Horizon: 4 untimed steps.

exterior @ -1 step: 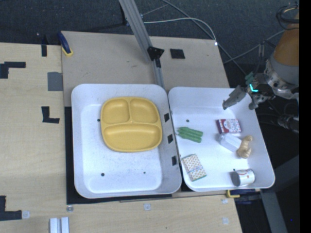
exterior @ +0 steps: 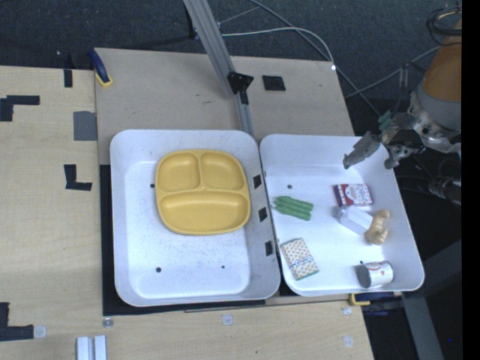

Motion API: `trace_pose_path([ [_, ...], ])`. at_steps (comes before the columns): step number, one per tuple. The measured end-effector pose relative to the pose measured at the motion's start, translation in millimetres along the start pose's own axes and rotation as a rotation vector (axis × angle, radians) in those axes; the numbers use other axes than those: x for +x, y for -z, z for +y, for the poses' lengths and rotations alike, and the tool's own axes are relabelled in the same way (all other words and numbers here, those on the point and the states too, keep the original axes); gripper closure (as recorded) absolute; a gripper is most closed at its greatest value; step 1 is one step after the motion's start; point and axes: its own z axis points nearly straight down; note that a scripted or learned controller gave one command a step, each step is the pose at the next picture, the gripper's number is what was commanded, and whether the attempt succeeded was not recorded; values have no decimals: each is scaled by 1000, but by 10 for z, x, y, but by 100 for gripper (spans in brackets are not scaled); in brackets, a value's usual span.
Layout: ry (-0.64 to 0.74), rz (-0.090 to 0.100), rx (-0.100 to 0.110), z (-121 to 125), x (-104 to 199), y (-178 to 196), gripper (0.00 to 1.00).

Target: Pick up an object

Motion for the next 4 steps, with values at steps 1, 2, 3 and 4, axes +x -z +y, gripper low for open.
trace_pose_path([
  [1, 0, 1, 6, -40, 35, -638, 0],
  [2, -2, 0, 6, -120, -41, -1177, 0],
  [3, 0, 1, 3, -115, 50, -1654, 0],
  [4, 0, 0, 2, -111, 52, -1534, 100],
])
